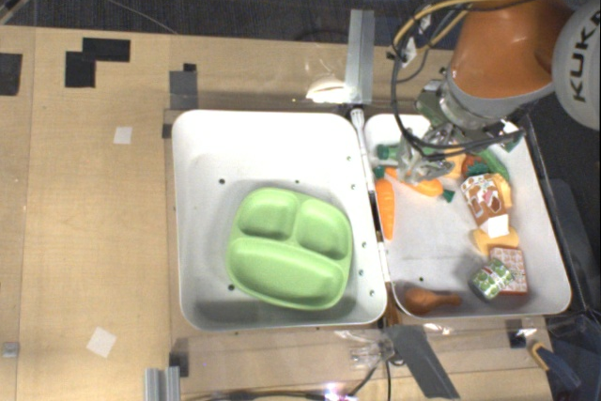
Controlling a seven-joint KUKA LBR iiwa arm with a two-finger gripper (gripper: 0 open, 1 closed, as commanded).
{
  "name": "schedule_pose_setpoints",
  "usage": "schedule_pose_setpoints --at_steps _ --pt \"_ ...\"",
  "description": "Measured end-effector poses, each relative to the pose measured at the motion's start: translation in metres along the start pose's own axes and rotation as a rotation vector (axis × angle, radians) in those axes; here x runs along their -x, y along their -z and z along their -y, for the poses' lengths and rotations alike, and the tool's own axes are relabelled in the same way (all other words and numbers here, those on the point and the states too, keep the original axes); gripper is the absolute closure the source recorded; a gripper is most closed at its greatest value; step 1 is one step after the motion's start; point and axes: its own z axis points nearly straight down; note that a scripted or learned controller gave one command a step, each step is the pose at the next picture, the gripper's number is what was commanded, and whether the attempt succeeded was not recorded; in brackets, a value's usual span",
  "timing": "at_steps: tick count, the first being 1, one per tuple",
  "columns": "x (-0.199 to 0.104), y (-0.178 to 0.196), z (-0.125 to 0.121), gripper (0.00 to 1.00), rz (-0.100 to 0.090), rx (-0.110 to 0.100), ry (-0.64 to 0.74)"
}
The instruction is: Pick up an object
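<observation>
My gripper (420,166) hangs low over the back left part of the right bin (549,230), under the orange wrist band. Its tips sit right at an orange carrot piece (424,187), and whether they touch it is unclear. A longer carrot (385,208) lies along the bin's left wall just below. A small green item (386,150) lies beside the gripper on the left. To the right lie a red and white packet (484,195), a yellow block (496,235), a green-patterned can (489,281) and a brown item (432,300).
The left bin (197,155) holds a green three-compartment tray (289,247). A grey metal post (359,61) stands behind the divide between the bins. Cables loop from the arm above the right bin.
</observation>
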Motion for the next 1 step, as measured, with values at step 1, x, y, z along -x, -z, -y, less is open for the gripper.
schedule_pose_setpoints --at_steps 1 --pt "-0.0029 0.0428 0.0604 1.0 0.006 -0.01 0.016"
